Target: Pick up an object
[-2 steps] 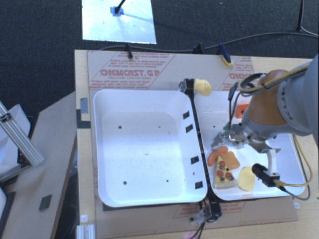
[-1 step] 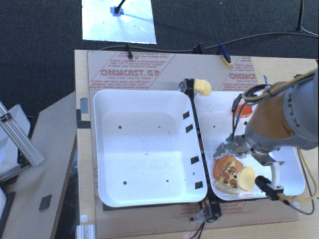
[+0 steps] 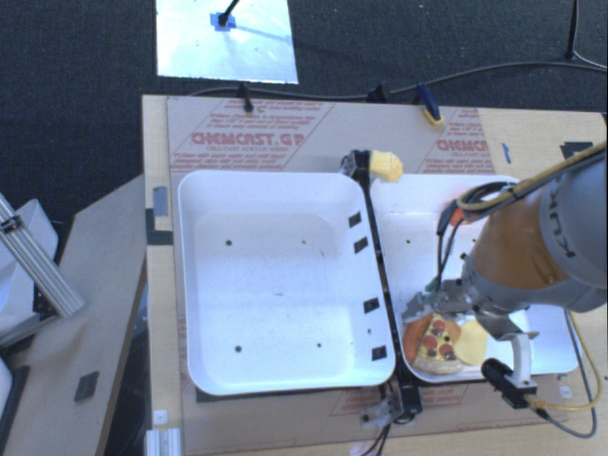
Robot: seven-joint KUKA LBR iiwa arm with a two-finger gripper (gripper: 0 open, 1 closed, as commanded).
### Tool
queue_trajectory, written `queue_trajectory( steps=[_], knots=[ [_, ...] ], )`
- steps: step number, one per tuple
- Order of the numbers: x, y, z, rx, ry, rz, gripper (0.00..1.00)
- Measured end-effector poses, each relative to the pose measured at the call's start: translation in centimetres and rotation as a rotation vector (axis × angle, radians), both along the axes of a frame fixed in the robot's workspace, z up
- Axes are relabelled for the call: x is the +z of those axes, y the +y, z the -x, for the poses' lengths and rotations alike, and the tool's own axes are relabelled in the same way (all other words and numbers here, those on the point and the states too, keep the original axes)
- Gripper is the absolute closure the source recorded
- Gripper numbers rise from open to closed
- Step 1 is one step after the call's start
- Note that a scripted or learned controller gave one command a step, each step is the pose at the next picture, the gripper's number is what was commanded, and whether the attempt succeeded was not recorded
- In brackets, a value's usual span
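Note:
A toy pizza slice (image 3: 435, 340) with red toppings lies in the near left corner of the right bin (image 3: 413, 218), next to a pale yellow object (image 3: 472, 346). My gripper (image 3: 427, 305) is low over that corner, just above the pizza slice. The wrist with its orange band (image 3: 508, 255) covers much of the right bin. Whether anything is held is hidden.
The left bin (image 3: 275, 183) sits beside the right one, with a black clipped divider (image 3: 372, 264) between them. A yellow object (image 3: 386, 166) rests on the bench just beyond the bins' far rims. Cables (image 3: 446, 231) hang from the arm.

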State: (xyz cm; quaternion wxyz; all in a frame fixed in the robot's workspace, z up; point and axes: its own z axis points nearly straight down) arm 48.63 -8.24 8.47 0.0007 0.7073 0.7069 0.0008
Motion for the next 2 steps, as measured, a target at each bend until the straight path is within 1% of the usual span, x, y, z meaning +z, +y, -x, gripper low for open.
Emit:
queue_trajectory(
  steps=[1,2],
  knots=[
    [1.1,0.1,-0.2,0.002,-0.003,-0.003,1.0],
    [10.4,13.7,-0.2,0.019,-0.008,-0.006,1.0]
  ],
)
